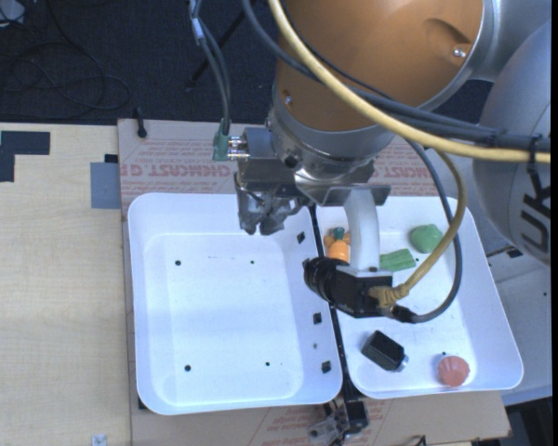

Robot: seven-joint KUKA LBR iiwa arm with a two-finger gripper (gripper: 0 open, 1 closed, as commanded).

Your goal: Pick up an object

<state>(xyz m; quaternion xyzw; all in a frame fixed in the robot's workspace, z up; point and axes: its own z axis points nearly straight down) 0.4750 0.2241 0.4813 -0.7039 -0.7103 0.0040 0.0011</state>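
The bench [46, 277] has a pale wooden top with a few dark grey patches near its far left corner. A sheet of brown printed cardboard [181, 161] lies flat on it, and the two white bins rest on that sheet side by side, touching along their inner walls. The left bin [153, 221] and the right bin [502, 342] are both shallow with rounded corners.

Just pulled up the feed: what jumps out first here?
The arm, grey with an orange band, fills the top and hangs over the seam between the two bins. Its gripper sits above the left bin's far right corner. In the right bin lie green pieces, a black block and a reddish ball.
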